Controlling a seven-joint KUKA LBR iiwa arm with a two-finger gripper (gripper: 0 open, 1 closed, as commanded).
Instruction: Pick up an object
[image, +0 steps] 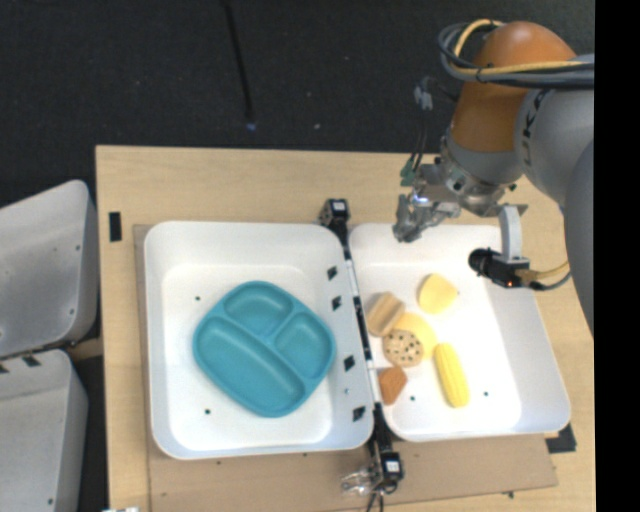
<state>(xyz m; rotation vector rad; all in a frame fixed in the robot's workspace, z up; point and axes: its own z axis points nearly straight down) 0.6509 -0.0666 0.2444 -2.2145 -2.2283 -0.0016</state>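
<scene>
The arm (520, 110) comes in from the 2 o'clock corner, its orange band above the wrist, and the gripper (408, 228) hangs over the far rim of the right bin (520, 400), at about 12 o'clock from the food below it. Whether the claw is spread or pressed together cannot be told from this slant; nothing shows between its tips. The things to pick lie in the right bin, toward its left half: a pale yellow piece (437, 293) at the top of the group, a tan bread slice (383, 312) at its 8 o'clock near the divider, a round cookie (404, 347) with dark chips below that and touching a yellow wedge (420, 327), an ear of corn (451, 374) at 5 o'clock of the cookie, and a small orange-brown piece (392, 383) at 7 o'clock of it. The left bin (170, 420) holds a teal divided tray (262, 346), lying flat near its middle. All the food is well apart from the gripper.
</scene>
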